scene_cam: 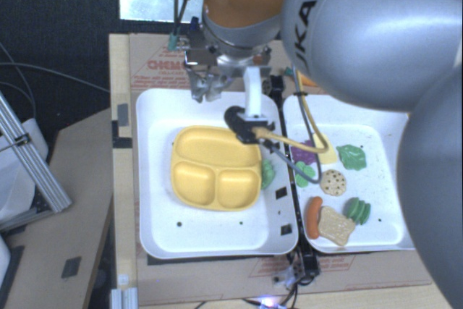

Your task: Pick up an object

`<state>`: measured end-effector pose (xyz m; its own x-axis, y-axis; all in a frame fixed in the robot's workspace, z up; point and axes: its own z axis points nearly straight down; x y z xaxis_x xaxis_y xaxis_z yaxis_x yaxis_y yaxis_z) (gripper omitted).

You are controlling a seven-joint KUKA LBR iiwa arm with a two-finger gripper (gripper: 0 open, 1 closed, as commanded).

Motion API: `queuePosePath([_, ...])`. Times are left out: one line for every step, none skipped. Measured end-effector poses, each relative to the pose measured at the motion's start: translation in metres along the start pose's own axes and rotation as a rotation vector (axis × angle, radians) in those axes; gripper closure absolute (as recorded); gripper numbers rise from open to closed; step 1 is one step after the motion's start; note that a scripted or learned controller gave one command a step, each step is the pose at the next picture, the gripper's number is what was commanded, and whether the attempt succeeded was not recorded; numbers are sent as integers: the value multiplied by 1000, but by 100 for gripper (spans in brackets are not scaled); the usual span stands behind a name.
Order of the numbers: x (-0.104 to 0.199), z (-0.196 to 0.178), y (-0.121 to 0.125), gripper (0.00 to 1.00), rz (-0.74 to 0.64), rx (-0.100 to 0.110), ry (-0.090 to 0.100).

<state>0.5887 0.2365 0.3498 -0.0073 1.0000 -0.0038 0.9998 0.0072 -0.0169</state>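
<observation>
My gripper (205, 88) hangs over the far rim of the left bin (155, 155), just beyond the far-left corner of a yellow divided plate (215, 168). The plate lies flat in the middle of that bin. A small green piece (268, 174) rests against the plate's right side. In the right bin (387, 177) lie purple grapes (304, 153), a green leaf (352, 156), a round cookie (333, 182), a sausage (313, 216), a slice of toast (337, 226) and a dark green piece (357, 210). The gripper touches none of them.
The big grey arm covers the upper right of the view and the far part of the right bin. A cardboard sheet (155, 65) lies under the bins. Bare white floor shows in front of and left of the plate.
</observation>
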Motion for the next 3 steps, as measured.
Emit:
queuePosePath([-3,-130,10,100,2,-32,9])
queuePosePath([-43,-83,39,100,10,-16,2])
queuePosePath([-69,-37,52,100,9,-15,2])
